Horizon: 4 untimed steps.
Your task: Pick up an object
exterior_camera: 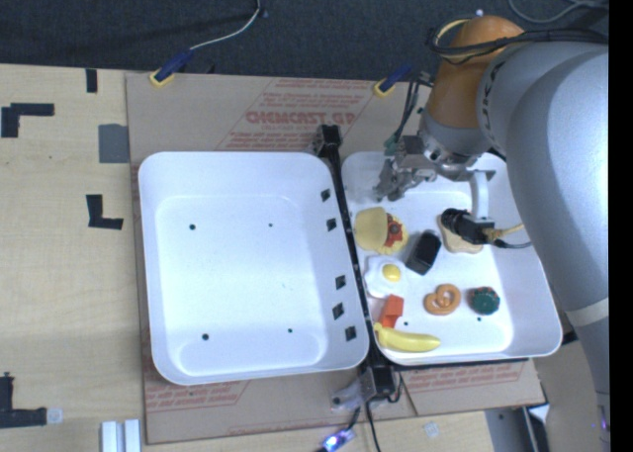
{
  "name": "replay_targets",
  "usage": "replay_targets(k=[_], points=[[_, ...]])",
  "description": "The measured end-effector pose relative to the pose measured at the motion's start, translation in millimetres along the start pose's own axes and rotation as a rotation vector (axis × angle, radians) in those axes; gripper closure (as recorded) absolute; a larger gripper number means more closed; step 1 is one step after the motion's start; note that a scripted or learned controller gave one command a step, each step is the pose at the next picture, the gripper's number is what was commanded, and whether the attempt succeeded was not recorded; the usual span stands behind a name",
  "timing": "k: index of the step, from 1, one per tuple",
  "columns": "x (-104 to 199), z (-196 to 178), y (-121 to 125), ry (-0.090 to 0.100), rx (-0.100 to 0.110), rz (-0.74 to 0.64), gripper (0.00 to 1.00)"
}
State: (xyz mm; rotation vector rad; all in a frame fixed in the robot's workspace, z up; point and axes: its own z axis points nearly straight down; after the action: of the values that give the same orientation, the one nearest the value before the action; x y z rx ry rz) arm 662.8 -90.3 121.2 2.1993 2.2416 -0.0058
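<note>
Yellow toy lies just below the gripper, apart.

Below the end effector: yellow burger, black block, fried egg, orange cube, banana, donut, green ball.

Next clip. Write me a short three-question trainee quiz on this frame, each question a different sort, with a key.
1. True or false: the banana lies in the left bin.
2. Multiple choice: the pincer is over which part of the right bin? A) near edge B) far left corner C) right rim
3. Short answer: what sits directly right of the fried egg?

Key: 1 false, it lies in the right bin. 2 B. 3 a small black block.
</note>
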Motion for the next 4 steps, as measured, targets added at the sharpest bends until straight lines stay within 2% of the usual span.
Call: replay_targets(k=[1, 2, 3, 4], points=[[41, -192, 9, 0.003, -0.018, 0.011, 1.0], [94, -108, -5, 0.005, 0.01, 0.011, 1.0], [134, -70, 7, 0.004, 0.006, 0.012, 1.0], [131, -73, 8, 0.003, 0.003, 0.014, 0.0]])
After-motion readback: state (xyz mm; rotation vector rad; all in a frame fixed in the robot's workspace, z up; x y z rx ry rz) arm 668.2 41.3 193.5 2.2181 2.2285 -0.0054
